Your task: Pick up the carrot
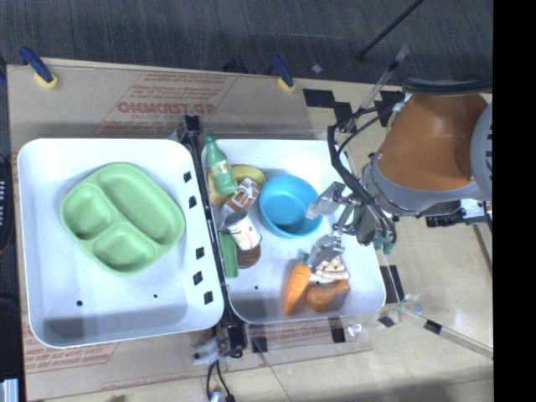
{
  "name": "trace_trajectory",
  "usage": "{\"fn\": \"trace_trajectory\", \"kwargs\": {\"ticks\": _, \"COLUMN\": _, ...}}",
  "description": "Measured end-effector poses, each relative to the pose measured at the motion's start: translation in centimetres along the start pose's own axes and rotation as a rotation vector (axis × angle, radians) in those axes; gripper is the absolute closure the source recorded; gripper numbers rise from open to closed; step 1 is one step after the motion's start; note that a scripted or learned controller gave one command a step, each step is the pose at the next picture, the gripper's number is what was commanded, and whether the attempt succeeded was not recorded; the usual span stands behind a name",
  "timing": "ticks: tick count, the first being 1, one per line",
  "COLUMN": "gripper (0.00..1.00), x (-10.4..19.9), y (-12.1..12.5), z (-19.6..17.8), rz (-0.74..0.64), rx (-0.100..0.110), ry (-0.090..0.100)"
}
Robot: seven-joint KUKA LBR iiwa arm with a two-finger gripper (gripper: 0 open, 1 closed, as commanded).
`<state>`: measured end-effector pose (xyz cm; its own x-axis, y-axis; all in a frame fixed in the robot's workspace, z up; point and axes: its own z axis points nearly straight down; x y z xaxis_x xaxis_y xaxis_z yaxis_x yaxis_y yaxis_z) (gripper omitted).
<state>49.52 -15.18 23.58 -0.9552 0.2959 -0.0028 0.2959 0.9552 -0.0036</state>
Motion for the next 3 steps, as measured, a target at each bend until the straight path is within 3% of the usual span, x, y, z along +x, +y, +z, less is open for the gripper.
{"fn": "trace_trajectory", "kwargs": {"ticks": 1, "gripper": 0.00, "x": 2.5, "y": 1.4, "z": 14.3, "rz": -0.011, "rx": -0.003, "ry": 0.010}}
{"fn": "trace_trajectory", "kwargs": {"ticks": 2, "gripper": 1.00, "x": 2.3, "y": 1.5, "z": 13.2, "rz": -0.019, "rx": -0.002, "ry": 0.007}}
{"fn": "trace_trajectory", "kwargs": {"ticks": 3, "gripper": 1.00, "x": -0.6, "y": -0.4, "z": 8.9, "rz": 0.199, "rx": 0.000, "ry": 0.003}}
